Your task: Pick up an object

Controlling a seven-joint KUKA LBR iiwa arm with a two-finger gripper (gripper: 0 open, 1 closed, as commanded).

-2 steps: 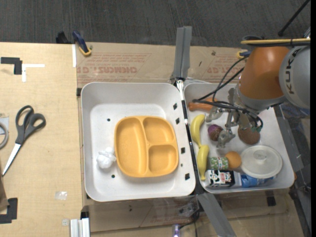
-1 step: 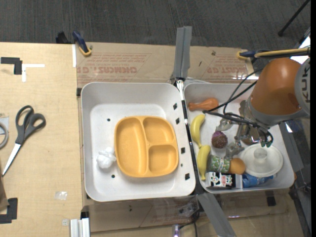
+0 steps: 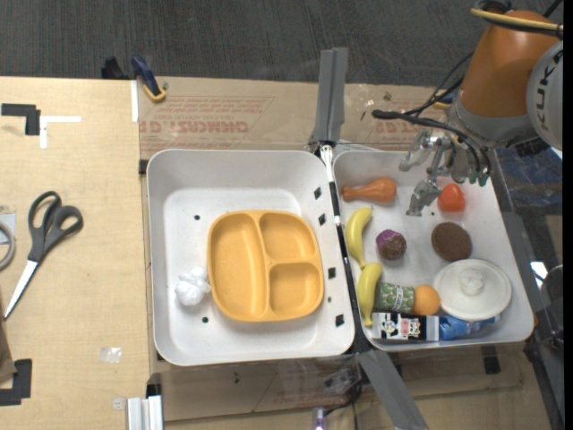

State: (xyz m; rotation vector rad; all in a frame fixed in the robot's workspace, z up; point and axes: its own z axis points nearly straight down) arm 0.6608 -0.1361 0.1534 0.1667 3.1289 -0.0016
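**Q:** Reading the bench from its near edge to its far edge, what lies where?

**A:** Nearest, in the right-hand white plastic bin (image 3: 510,240), a black-and-white printed carton (image 3: 400,328) lies along the front wall, a round orange fruit (image 3: 427,299) just behind it, a white domed lid (image 3: 472,287) to the right. Two yellow bananas (image 3: 362,258) run along the left wall. Mid-bin sit a small purple ball (image 3: 390,244) and a brown rounded lump (image 3: 450,240). Farther back, an orange squash-shaped toy (image 3: 371,191) lies on its side.

**Q:** And your gripper?

**A:** My metal two-finger gripper (image 3: 436,192) hangs over the far right of that bin, fingers spread, nothing between them. A small red round object (image 3: 452,197) sits just beside my fingertips.

**Q:** The left bin?

**A:** The left-hand white bin (image 3: 170,258) holds a yellow three-compartment plate (image 3: 266,264) and a crumpled white wad (image 3: 190,287) touching the plate's left edge. Black-handled scissors (image 3: 43,231) lie on the wooden bench outside.
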